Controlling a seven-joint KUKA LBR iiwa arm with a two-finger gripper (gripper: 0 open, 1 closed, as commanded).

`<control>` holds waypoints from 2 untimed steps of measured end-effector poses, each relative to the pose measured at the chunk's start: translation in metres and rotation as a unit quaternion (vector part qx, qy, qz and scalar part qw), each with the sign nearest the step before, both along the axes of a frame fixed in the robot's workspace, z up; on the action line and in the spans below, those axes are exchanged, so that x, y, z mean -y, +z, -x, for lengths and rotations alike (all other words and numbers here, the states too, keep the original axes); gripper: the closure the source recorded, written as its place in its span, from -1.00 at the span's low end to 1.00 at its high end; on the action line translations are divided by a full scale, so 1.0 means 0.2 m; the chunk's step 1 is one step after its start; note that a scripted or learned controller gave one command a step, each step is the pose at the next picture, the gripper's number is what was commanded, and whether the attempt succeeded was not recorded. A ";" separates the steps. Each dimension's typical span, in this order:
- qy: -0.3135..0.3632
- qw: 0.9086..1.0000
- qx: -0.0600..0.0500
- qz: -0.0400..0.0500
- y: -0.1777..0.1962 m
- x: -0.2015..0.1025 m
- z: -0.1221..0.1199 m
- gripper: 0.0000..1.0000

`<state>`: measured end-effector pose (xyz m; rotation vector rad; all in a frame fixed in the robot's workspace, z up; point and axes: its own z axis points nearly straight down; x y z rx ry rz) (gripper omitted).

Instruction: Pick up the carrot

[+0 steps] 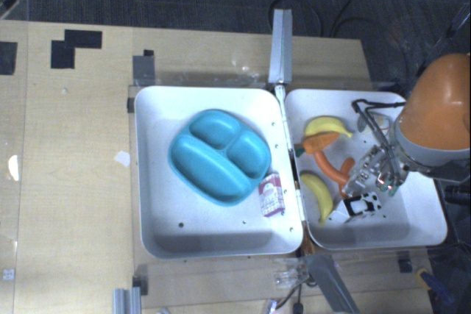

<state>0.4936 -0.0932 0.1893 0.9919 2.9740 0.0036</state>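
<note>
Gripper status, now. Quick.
Gripper: low in the right bin, beside the carrot; open or shut cannot be told.

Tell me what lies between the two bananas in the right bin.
In the camera view, the carrot lies between the upper banana and the lower banana, slanting down toward the end effector.

A rounded orange band [441, 95] caps the grey arm [434, 151]; beside the jaws, thin dark cables [372, 114] loop from a cluttered metallic wrist assembly [375, 173] bearing a black-and-white tag [360, 206].
</note>
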 end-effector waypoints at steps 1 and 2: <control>0.205 0.979 0.002 0.002 0.48 -0.24 -0.35 1.00; 0.176 0.984 0.000 0.000 0.00 -0.58 -0.40 1.00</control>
